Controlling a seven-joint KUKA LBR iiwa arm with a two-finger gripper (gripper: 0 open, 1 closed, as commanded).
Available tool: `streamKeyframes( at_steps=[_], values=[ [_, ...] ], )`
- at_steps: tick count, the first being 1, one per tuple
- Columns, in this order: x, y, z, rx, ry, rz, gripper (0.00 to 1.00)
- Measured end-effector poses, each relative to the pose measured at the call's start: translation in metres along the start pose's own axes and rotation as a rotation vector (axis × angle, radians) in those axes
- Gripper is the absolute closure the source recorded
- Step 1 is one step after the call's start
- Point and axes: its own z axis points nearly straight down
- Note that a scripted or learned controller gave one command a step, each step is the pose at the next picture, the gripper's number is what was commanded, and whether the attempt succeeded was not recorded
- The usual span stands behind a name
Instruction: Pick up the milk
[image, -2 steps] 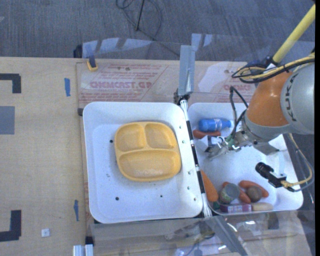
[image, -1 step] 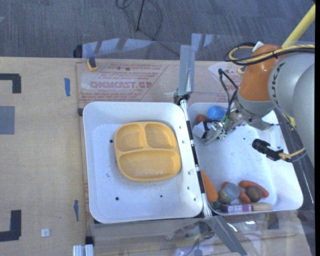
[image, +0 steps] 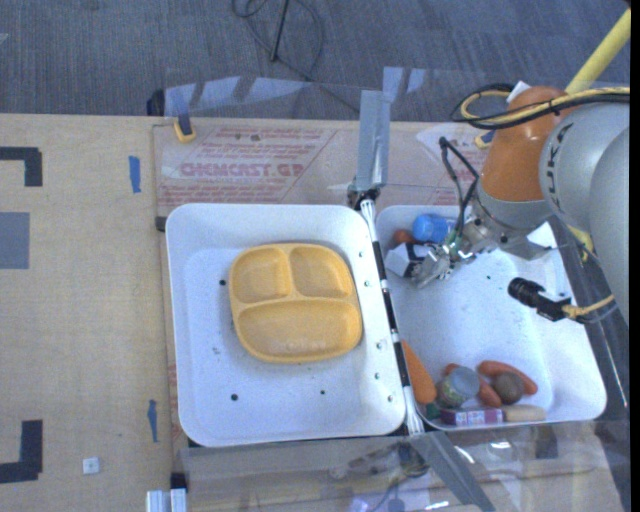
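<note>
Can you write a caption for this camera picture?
Gripper reaching beside the milk in the right bin.

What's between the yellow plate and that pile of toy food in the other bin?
In the camera view, between the plate and the pile lie the two bins' touching rims and a carrot.

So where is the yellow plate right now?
The yellow plate lies in the middle of the left bin, away from the gripper over the right bin.
</note>
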Motion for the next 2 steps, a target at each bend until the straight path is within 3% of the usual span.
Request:
streamKeyframes(
  at_steps=[1,2],
  values=[
    [0.0463,0.0202,-0.0564,-0.031,-0.007,0.169,1.00],
    [0.0465,0.0203,-0.0565,-0.031,-0.008,0.169,0.00]
  ],
)
